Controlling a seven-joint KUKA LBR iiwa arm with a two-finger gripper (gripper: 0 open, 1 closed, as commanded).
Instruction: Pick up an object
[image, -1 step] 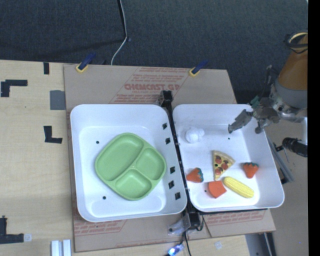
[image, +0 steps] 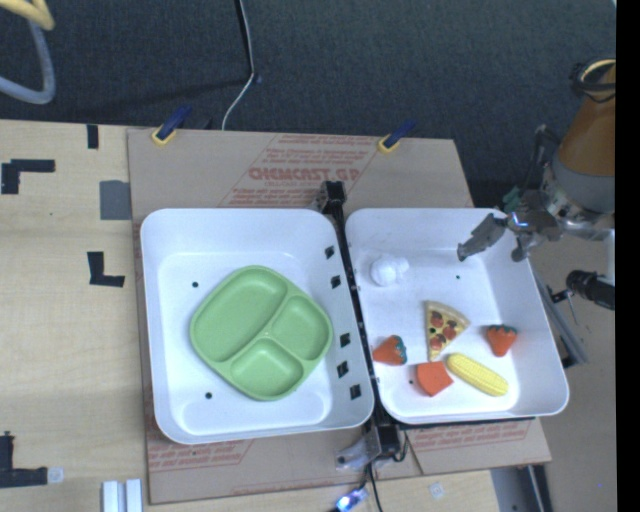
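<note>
Over the right bin's (image: 535, 400) far right corner, the gripper (image: 497, 239) hangs with its two dark fingers spread apart and nothing between them, the grey arm (image: 590, 150) with its orange band reaching in from the right. Below it on the bin floor lie a small white object (image: 388, 269) near the divider, a pizza slice toy (image: 443, 327) at the middle, a strawberry (image: 391, 350) to its left, an orange-red piece (image: 433, 379) touching a yellow corn cob (image: 477, 375), and another strawberry (image: 502, 340) at the right. The left bin (image: 160, 300) holds a green sectioned plate (image: 262, 331). Both bins sit on cardboard (image: 290, 170).
</note>
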